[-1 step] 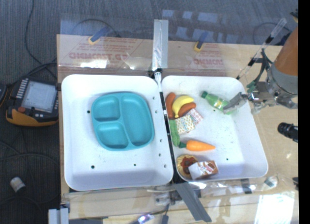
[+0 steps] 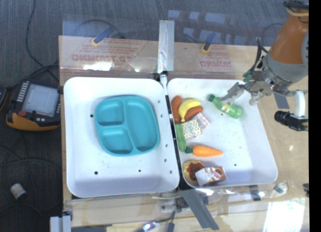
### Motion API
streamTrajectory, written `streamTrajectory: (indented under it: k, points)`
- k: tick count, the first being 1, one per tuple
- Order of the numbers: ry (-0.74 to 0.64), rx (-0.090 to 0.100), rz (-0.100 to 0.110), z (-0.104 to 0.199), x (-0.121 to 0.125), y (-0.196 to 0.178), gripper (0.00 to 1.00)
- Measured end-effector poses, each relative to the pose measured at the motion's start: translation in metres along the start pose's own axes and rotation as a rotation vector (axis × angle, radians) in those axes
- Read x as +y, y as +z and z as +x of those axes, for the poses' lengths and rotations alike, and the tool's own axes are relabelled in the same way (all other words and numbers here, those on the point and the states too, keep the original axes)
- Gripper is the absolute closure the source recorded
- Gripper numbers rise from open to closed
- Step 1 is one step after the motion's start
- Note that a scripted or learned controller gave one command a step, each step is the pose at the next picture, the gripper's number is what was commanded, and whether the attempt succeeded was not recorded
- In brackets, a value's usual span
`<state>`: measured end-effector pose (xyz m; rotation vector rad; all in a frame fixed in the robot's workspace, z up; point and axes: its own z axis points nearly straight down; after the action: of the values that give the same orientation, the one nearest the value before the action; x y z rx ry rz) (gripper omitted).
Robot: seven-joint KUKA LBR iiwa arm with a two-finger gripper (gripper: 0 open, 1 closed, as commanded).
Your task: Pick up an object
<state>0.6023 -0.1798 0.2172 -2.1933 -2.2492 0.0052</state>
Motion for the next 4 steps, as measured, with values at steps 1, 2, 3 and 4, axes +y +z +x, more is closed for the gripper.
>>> streamTrajectory:
  k: [1,2,3,4]
  points:
    - [0.096,0.002,0.001,-0.007,-0.025,0.030,0.00]
    - [0.035,0.004,-0.004,-0.025,0.023,0.123,0.00]
    - [0.032,0.003,0.004,-0.025,0.022,0.115,1.00]
    - [0.204,-0.001,-0.001,-0.006,0.065,0.035,1.00]
